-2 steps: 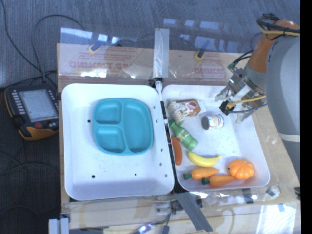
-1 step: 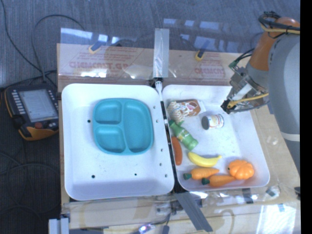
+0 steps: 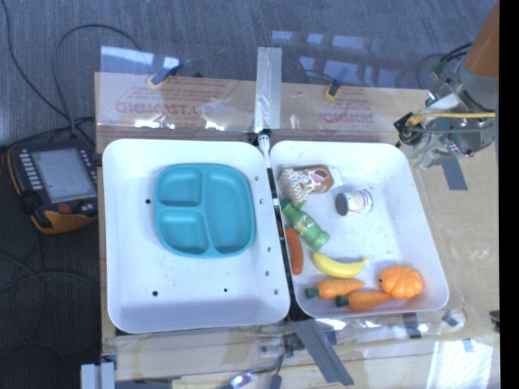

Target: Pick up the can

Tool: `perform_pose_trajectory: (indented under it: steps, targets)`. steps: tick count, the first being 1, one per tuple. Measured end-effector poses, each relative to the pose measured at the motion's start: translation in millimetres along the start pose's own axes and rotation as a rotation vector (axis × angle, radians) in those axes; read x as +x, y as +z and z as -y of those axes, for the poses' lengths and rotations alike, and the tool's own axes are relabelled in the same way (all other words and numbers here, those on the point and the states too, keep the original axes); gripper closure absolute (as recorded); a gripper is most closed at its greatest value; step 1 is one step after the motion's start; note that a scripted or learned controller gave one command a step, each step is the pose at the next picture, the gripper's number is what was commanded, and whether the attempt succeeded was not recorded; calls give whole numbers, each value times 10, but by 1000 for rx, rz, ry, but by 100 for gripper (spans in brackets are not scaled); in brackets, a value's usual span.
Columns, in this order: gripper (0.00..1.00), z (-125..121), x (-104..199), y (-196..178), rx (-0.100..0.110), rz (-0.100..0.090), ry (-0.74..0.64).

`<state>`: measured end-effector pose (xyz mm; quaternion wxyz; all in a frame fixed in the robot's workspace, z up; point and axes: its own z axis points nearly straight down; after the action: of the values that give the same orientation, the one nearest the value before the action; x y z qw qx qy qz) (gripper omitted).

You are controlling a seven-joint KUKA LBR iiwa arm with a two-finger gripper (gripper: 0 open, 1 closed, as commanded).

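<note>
The can (image 3: 353, 202) lies on its side in the right bin (image 3: 405, 209), near the centre, dark end toward the brown snack pouch (image 3: 308, 181). The end effector (image 3: 442, 132) sits beyond the bin's far right corner, above the worktop (image 3: 474, 233), well apart from the can. Its opening cannot be determined; that area is cluttered. A blue divided plate (image 3: 203, 209) occupies the left bin (image 3: 130, 298).

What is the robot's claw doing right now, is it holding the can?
Gripper: above the right bin's far right corner, open or shut cannot be told; the can lies in the bin, apart from it.
</note>
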<state>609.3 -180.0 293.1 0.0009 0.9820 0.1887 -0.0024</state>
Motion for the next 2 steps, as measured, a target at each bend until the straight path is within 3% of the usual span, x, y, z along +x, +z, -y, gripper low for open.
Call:
perform_pose_trajectory:
  steps: [1, 2]
  targets:
    - [100, -272, 328, -596, 0, -1, -16]
    - [100, -448, 286, -1119, -1, 0, 113]
